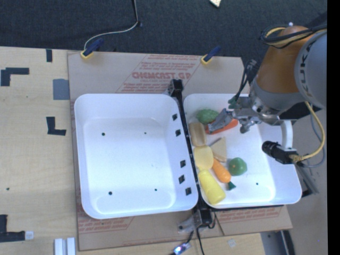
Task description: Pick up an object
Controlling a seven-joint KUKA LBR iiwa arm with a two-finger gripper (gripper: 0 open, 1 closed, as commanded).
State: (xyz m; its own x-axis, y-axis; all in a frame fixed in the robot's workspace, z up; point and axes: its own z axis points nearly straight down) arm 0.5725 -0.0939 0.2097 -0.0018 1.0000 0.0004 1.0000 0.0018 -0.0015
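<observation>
Two shallow white bins sit side by side on a brown board on the tabletop (32, 158). The left bin (93, 118) shows bare white floor with small dark dots. The right bin (265, 187) holds all the toy food, crowded along its left wall.

Counted there: one round green piece (206, 115) at the top, two orange carrot-like pieces, one of them (228, 125) near the hand and the other (221, 171) lower down, one small green ball (237, 166) just beside that lower carrot, one pale beige piece (197, 134) against the divider, one beige wedge (219, 147), and two yellow pieces, the upper yellow block (203, 157) and the lower yellow block (211, 188), touching end to end.

The arm (287, 70), grey with an orange band, reaches in from the right; the letters "KUK" read down its grey shell. The hand (220, 124) hangs over the upper part of the right bin, its dark grey fingers lying right by the upper carrot, just beside the round green piece. Whether the fingers are apart or together I cannot tell, nor whether the carrot is actually between them.

The board (154, 76) carries red print, partly legible as "CHEMCAST GP". Two blue-and-yellow clamps (91, 47) pin its far edge, and a grey cable (133, 7) runs over the dark floor beyond.
</observation>
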